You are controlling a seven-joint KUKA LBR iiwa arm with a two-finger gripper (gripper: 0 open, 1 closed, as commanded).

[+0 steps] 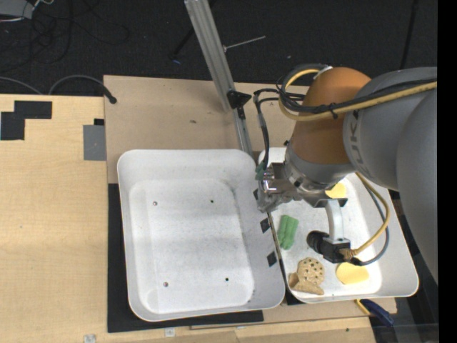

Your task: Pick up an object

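The grey arm with its orange band [328, 113] hangs over the right bin [400, 281]. Its gripper [271, 189] points down at the bin's left edge, just above a green block [287, 231] lying in the bin. A tan speckled cookie-shaped object [308, 274] lies near the bin's front, with a yellow piece [351, 273] beside it on the right. Another yellow object [336, 189] peeks out from under the wrist. The arm hides much of the bin's back half.
The left bin [136, 170] sits next to the right one; their rims meet below the gripper. A slanted metal rail [214, 52] stands behind the bins. A black connector with a yellow cable [327, 246] hangs from the arm over the right bin.
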